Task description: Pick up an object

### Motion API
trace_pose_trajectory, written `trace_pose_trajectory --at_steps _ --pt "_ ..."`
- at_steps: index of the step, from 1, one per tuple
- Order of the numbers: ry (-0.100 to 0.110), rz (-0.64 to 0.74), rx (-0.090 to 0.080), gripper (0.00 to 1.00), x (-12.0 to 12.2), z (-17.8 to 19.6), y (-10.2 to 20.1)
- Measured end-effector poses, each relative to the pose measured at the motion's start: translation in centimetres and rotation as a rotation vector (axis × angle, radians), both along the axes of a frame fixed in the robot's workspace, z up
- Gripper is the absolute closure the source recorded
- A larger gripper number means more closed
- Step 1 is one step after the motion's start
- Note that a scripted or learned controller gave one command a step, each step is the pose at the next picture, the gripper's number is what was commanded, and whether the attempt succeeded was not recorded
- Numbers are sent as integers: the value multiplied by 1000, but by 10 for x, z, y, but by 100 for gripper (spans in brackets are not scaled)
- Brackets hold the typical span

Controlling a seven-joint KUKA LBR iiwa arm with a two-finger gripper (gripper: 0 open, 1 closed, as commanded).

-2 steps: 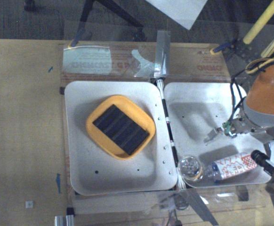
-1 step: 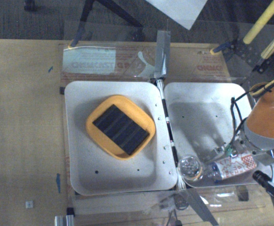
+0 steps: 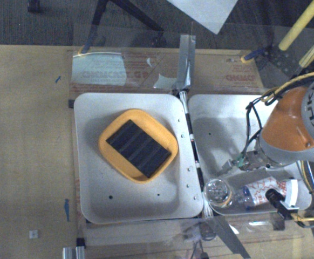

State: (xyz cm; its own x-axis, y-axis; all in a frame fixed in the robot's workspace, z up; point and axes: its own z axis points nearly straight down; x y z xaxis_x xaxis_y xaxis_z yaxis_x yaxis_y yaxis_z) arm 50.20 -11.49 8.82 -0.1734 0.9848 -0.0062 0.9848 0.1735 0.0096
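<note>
We see two candidates for the pick. A clear plastic bottle (image 3: 248, 192) lies on its side in the right bin (image 3: 216, 117), along the near wall, w/ its clear round base toward the strip btwn the bins and a white end toward the view's right. A red & white label wraps its mid section.

The gripper (image 3: 237, 163) hangs in the same bin, just beyond the bottle and a bit toward its base end. From this angle we can't tell whether they touch. Nothing shows as held, and we can't tell whether the pincer is wide or narrow, since the wrist hides most of it. The arm (image 3: 289, 128), w/ its orange band, comes in from the view's right and covers the right part of that bin.

The other candidate is a yellow rounded-square pad (image 3: 138, 145) w/ a black ribbed panel on top. It lies flat in the left bin (image 3: 92, 188), approx. in the middle, turned at an angle to the walls and apart from all of them.

Both bins sit side by side on a tan bench (image 3: 27, 144). Beyond the bench are the legs of a dark office chair (image 3: 108, 4), a white sheet (image 3: 200, 1) and, at the top right, a yellow pole (image 3: 302, 18).
</note>
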Motion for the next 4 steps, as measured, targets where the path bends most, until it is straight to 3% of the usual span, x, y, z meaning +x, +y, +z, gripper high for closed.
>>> trace_pose_trajectory --at_steps 1,2,3,4 --pt "3 -111 2 0 30 0 14" --pt "10 -275 5 0 38 97 -33" --pt "9 -271 3 100 40 107 -32" --pt "10 -270 3 0 40 107 -31"
